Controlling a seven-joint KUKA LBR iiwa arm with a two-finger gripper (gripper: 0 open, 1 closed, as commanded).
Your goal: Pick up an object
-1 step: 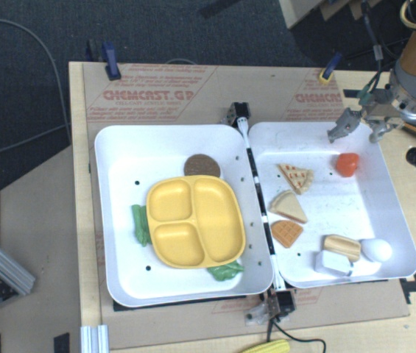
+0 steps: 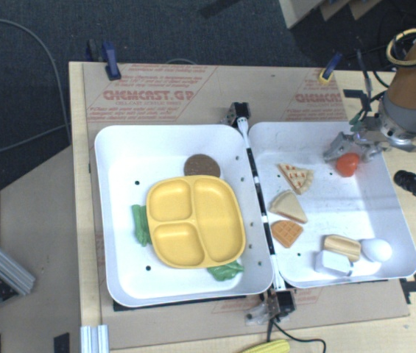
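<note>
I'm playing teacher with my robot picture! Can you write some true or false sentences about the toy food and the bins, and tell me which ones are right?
1. The yellow divided plate lies in the left bin. True.
2. The brown patty sits in the right bin. False: it lies in the left bin, just behind the plate.
3. The end effector is over the right bin, next to the red tomato. True.
4. The white egg lies on the yellow plate. False: it lies in the right bin's near corner.
5. Two waffle pieces lie in the right bin. True.
</note>
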